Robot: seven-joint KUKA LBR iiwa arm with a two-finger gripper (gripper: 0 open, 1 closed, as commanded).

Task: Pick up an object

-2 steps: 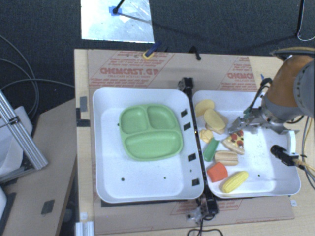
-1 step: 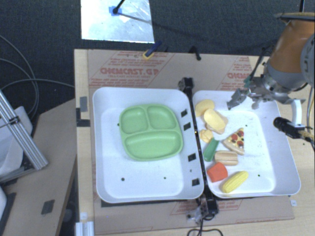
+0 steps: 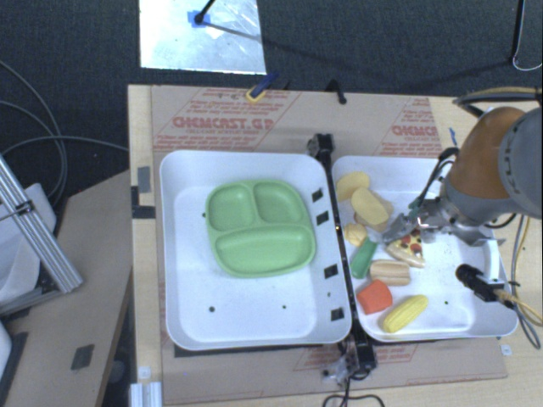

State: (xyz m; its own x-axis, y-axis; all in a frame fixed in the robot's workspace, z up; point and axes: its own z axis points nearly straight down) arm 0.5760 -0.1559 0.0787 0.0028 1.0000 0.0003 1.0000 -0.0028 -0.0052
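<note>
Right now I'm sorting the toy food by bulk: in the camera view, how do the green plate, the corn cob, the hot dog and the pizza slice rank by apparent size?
Largest to smallest:
1. green plate, by far
2. corn cob
3. hot dog, close to the corn, so that order is unsure
4. pizza slice, partly hidden by the gripper, so uncertain

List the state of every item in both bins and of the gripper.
green divided plate: flat, nothing on it
pizza slice: lying flat, under the gripper
corn cob: lying loose
hot dog: lying loose
gripper: low over the pizza slice
</note>
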